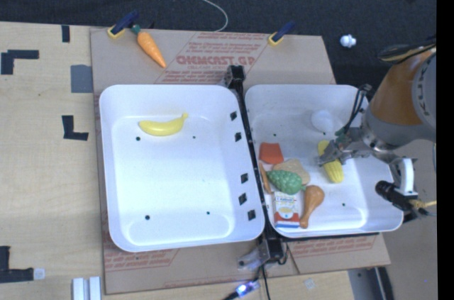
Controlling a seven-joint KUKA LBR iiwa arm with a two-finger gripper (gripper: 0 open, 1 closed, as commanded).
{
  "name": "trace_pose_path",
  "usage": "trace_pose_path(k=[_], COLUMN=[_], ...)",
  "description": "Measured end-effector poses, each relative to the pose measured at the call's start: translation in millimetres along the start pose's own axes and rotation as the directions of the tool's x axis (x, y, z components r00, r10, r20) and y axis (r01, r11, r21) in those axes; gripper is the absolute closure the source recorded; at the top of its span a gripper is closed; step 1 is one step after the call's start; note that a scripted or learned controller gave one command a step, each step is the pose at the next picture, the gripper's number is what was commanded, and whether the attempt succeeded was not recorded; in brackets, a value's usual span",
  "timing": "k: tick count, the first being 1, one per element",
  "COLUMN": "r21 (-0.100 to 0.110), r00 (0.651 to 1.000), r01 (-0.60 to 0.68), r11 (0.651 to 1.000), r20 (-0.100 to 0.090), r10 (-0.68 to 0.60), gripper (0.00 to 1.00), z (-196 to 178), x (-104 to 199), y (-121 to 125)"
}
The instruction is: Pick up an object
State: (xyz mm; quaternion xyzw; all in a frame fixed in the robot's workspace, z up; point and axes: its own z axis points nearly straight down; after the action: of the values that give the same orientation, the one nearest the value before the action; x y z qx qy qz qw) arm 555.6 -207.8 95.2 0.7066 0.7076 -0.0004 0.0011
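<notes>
— Over the right bin [355,96], where exactly is your pincer?

— My pincer [333,157] sits low near that bin's right side, right at a yellow corn cob [332,169]. It looks to touch the cob, but I cannot tell how far apart the tips are or whether anything is gripped.

— What else lies in that bin?

— Left of the cob, a cluster: an orange block [271,152], a green leafy vegetable [285,181], a small carton [286,210] and a drumstick [311,201] just beside it. A pale round thing [322,121] lies nearer the back wall.

— And the left bin [113,220]?

— A banana [163,125] lies near its back. Beyond the bins, a carrot [150,47] rests on the worktop's cardboard sheet [206,57].
</notes>
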Motion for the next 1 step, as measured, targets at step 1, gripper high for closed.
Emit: trace_pose_path(k=[1], r21=[-0.012], r00=[1.000], r01=[0.010], r11=[1.000], r20=[-0.003], r10=[-0.010], gripper=[1.00], z=[-117.8], x=[82.0], y=[36.2])
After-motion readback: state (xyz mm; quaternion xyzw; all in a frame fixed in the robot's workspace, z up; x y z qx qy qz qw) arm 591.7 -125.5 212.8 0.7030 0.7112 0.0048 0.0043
